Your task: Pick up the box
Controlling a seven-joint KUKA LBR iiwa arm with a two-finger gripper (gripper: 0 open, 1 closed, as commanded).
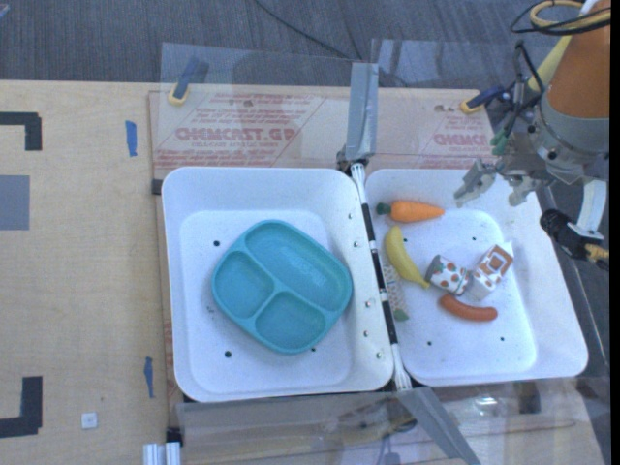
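Robotics lab: KUKA arm (581,76) w/ cabling over plywood bench (77,260), two white bins (184,201), tape markers (131,139), clear acrylic sheets (242,114).

A small box (495,263), white with orange-red print, lies tilted in the right-hand white bin (557,352). It rests toward the bin's right side, touching a smaller spotted carton (448,275) beside it.

The box (495,263) sits in the middle of the right bin (557,352), touching a spotted toy (447,275), with a sausage (469,308) just below it. The bin's far right side and near edge are bare, so there is room there.
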